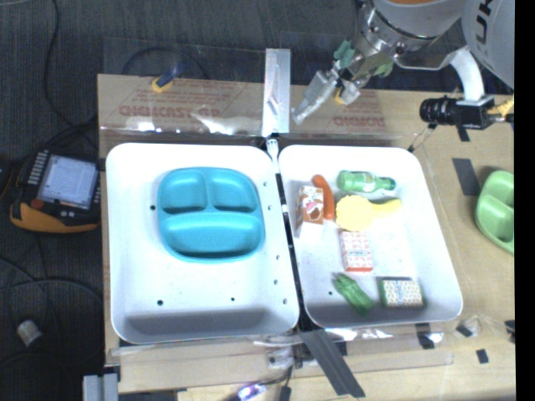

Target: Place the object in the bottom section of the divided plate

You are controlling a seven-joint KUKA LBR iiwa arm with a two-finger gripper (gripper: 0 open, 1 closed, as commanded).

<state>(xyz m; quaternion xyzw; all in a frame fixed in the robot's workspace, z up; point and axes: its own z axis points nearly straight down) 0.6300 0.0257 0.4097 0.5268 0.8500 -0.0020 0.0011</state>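
A blue divided plate [209, 215] lies in the left bin [134, 307], with two small sections at the back and one wide section [209, 239] at the front; nothing lies in any section. The right bin [439, 257] holds the loose objects: a green bottle [364, 181], an orange-red stick [325, 197], a small carton [310, 205], a yellow piece [359, 211], a red-and-white box [357, 251], a green piece [353, 294] and a patterned box [400, 291]. My gripper [311, 103] hangs high behind the bins, over the cardboard, slanting down to the left, with nothing seen in it.
A metal divider [277, 90] stands upright behind the seam between the bins. A light green object [498, 207] sits on the bench right of the right bin. A handheld device [63, 186] lies on the floor to the left.
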